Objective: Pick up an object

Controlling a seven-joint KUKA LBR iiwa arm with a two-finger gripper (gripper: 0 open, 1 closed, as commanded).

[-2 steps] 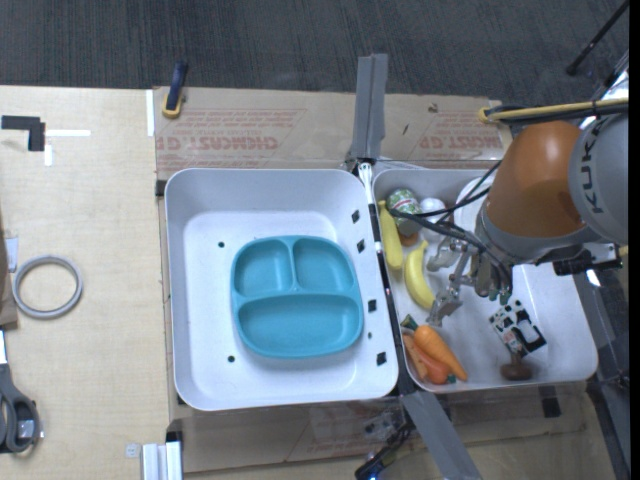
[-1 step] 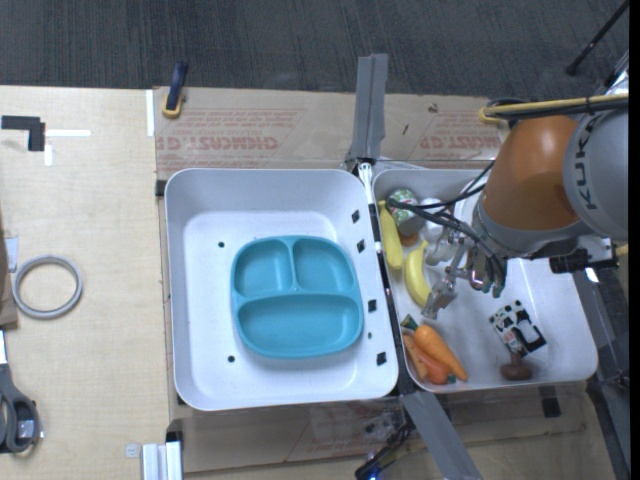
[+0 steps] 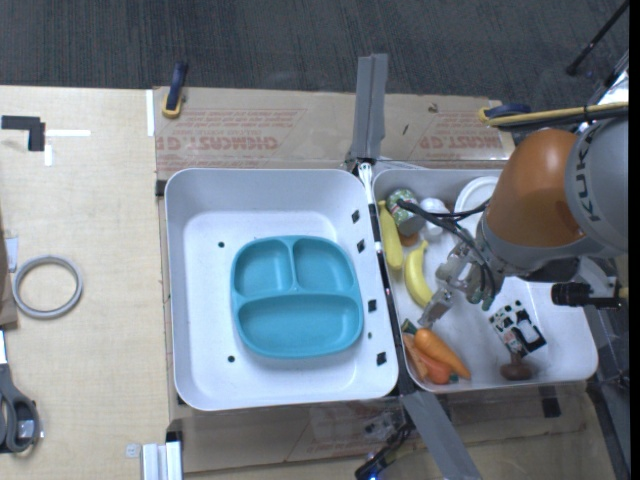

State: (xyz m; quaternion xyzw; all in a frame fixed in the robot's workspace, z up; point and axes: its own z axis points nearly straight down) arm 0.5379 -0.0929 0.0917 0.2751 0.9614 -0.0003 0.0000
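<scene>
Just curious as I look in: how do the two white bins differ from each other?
The left bin holds a blue divided plate; the right bin holds several small things, among them bananas and a carrot. The arm reaches over the right bin, not the left. Both are shallow, white and side by side.

The arm (image 3: 545, 203) hides part of the right bin (image 3: 575, 363); scissors (image 3: 15, 418) are cut off at left.
</scene>
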